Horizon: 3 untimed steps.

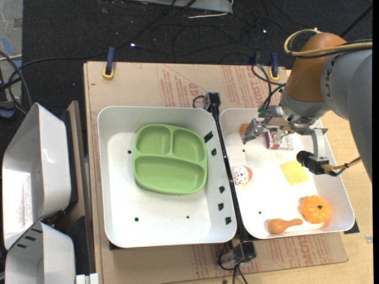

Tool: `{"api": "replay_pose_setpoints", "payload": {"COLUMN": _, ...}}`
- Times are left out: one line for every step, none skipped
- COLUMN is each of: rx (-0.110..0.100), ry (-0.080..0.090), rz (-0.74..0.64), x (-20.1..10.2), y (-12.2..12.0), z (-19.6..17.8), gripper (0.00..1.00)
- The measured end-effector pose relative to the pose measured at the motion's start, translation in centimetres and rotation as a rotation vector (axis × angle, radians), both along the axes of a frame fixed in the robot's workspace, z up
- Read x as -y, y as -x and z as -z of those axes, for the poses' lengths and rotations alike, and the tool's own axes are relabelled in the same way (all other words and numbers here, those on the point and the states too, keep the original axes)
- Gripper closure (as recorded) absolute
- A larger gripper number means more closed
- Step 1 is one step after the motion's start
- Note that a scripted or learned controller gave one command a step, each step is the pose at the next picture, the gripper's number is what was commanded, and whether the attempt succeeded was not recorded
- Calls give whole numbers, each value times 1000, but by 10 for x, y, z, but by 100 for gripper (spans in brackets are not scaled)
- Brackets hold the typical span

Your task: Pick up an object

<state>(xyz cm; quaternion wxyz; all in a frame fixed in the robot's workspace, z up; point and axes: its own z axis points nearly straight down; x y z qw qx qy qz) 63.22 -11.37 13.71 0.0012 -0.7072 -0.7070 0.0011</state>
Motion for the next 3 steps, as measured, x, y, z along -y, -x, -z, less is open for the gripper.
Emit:
{"api": "replay_pose_setpoints", "payload": {"rx": 5, "ry": 1, "rz": 0, "x": 0, "y": -1, "z": -13, "gripper": 100}}
{"api": "replay_pose_setpoints", "payload": {"rx": 9, "ry": 2, "rz": 1, "x": 7, "y": -5, "z": -59, "gripper": 100}}
{"api": "replay_pose_setpoints", "payload": {"rx": 6, "ry": 1, "rz": -1, "x": 7, "y": -6, "z": -68, "gripper": 100}}
